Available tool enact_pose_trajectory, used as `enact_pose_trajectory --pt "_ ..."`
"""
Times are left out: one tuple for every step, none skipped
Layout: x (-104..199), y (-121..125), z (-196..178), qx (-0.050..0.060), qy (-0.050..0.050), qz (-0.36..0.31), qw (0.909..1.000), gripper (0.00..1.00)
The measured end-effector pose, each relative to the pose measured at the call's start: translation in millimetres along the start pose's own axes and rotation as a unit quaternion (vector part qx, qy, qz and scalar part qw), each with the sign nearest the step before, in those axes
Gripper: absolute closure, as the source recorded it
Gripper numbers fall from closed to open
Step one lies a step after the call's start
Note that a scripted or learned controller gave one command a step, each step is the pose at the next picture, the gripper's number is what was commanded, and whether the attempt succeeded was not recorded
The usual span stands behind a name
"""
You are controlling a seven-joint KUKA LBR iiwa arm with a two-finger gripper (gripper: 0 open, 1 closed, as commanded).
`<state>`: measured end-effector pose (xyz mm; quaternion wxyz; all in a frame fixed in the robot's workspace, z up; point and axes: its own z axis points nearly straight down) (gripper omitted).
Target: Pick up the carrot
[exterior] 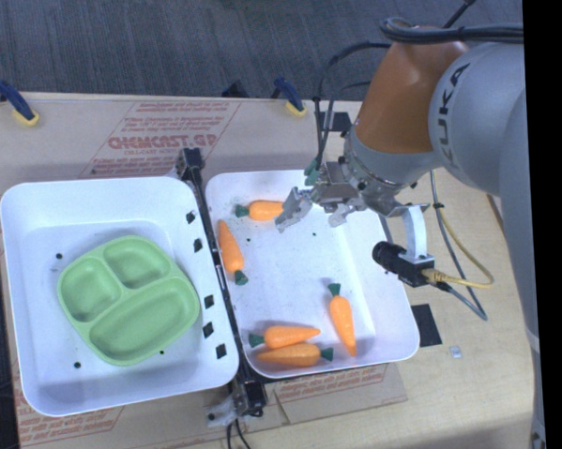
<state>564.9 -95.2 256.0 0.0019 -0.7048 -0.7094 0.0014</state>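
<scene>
Several orange carrots with green tops lie in the right bin. One carrot rests near the bin's far edge and another lies along its left wall. A third lies towards the right, and two more sit side by side at the near edge. My gripper hangs over the far part of this bin, just right of the far carrot. It is open, with nothing between its fingers.
The left bin holds a green divided plate. A black cable and connector hang from the wrist over the right bin's right rim. Cardboard lies under both bins, with blue clamps at its far edge.
</scene>
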Motion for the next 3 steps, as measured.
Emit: enact_pose_trajectory --pt "-56.2 -34.6 131.8 0.002 0.000 0.001 1.0000 0.00" --pt "-116.3 -83.8 164.8 0.000 0.000 0.001 1.0000 0.00" --pt "-115.0 -82.8 154.7 0.001 0.001 -0.003 1.0000 1.00"
